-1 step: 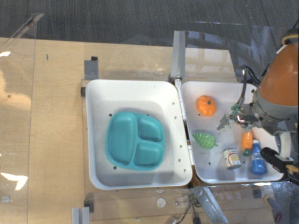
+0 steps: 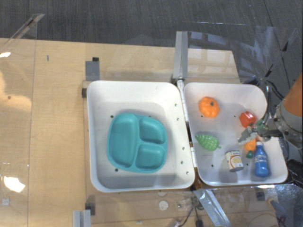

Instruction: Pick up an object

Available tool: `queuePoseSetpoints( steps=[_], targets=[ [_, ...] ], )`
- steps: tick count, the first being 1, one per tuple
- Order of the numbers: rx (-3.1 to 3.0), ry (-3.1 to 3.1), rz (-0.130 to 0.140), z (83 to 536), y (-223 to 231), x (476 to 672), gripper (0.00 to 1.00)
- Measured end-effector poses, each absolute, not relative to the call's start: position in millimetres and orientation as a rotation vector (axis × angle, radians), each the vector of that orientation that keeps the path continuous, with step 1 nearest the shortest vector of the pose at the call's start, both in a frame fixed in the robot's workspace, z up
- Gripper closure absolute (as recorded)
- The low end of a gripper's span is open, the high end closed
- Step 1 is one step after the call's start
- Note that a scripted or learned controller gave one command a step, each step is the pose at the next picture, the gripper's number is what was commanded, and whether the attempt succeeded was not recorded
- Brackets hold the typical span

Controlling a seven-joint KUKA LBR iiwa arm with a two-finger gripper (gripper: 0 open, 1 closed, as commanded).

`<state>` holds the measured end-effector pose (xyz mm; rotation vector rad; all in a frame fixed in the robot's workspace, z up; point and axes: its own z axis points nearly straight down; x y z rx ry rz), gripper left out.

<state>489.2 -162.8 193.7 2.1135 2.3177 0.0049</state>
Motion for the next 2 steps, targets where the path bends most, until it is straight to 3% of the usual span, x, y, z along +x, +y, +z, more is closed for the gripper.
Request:
queuePoseSetpoints(
  steps=[1, 2],
  targets=[
    [2.333, 2.095, 0.008, 97, -201, 534.1, 0.00],
    [2.325, 2.094, 0.016, 108, -200, 537.5, 1.00]
  ],
)
